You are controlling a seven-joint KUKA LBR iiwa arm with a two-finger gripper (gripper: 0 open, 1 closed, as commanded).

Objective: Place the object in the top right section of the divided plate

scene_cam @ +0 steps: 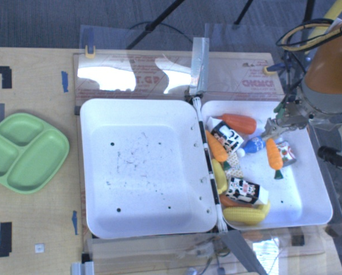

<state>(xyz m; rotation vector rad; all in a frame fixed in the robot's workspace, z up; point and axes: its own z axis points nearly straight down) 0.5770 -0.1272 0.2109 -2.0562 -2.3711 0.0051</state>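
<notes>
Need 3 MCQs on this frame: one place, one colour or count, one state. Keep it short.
1. Where does the plate sit?
A. in the left bin
B. on the bench left of the bins
C. in the right bin

2. What colour is the plate?
A. green
B. red
C. blue

3. Where are the toys now?
A. on the plate
B. in the left bin
C. in the right bin

Key: 1 B, it rests on the wood, outside the left bin. 2 A, it is light green. 3 C, they lie in the right bin, none on the plate.
</notes>
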